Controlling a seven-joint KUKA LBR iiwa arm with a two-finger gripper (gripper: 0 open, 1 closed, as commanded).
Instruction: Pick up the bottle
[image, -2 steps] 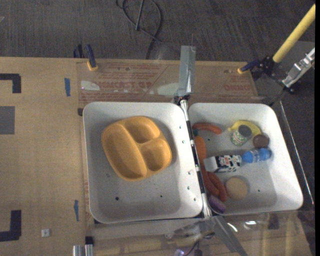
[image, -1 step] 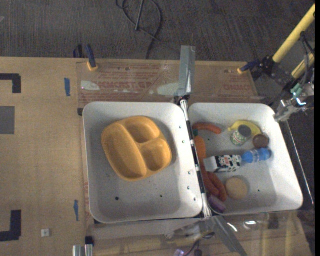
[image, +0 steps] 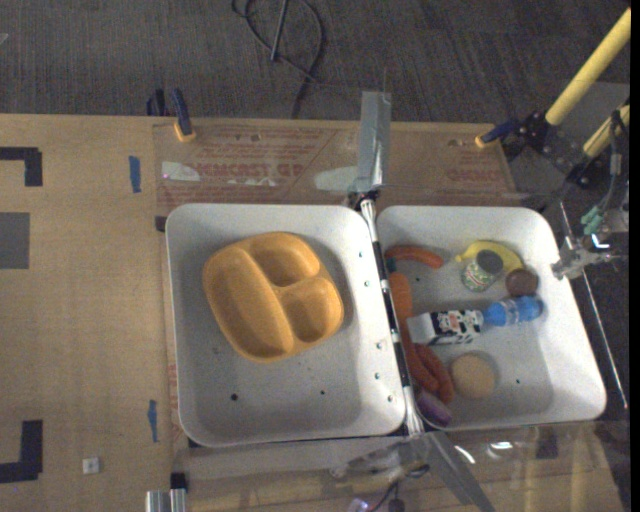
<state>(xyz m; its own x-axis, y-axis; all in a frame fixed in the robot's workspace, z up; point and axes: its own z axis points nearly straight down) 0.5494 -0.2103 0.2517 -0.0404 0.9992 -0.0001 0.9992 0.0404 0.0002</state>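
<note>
The bottle (image: 478, 321) lies on its side in the middle of the right bin (image: 570, 375). It is clear, with a blue cap pointing right and a white label with black patches at its left end. A brown ball (image: 521, 282) rests just above the cap end, and a round tan bun (image: 474, 375) lies just below the bottle. Nothing is touching the bottle from above.
The right bin also holds orange sausages (image: 401, 295) along its left wall, a further sausage (image: 414, 256) at the top, a yellow piece with a small can (image: 486, 267), and a purple item (image: 435, 407). A yellow divided plate (image: 272, 295) sits in the left bin (image: 200, 400). Clamps and cables (image: 585, 245) crowd the right rim.
</note>
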